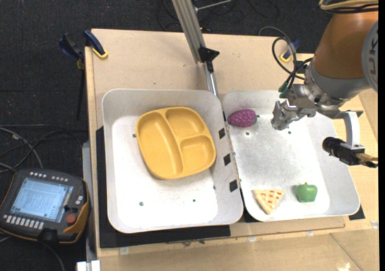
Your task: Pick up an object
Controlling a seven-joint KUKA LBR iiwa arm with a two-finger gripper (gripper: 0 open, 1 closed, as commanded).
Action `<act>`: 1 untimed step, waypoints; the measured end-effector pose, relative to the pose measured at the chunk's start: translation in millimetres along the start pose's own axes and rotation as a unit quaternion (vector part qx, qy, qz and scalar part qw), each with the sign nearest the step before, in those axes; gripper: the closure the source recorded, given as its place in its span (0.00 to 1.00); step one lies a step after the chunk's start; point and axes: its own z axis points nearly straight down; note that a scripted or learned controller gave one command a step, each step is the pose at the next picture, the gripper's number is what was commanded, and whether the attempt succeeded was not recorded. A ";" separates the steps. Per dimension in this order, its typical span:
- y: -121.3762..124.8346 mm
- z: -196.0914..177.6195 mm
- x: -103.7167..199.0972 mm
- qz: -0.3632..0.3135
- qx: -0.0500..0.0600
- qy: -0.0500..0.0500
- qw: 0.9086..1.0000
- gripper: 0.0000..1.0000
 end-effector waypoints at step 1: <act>-5.9 12.1 45.9 0.000 0.000 0.000 1.000 1.00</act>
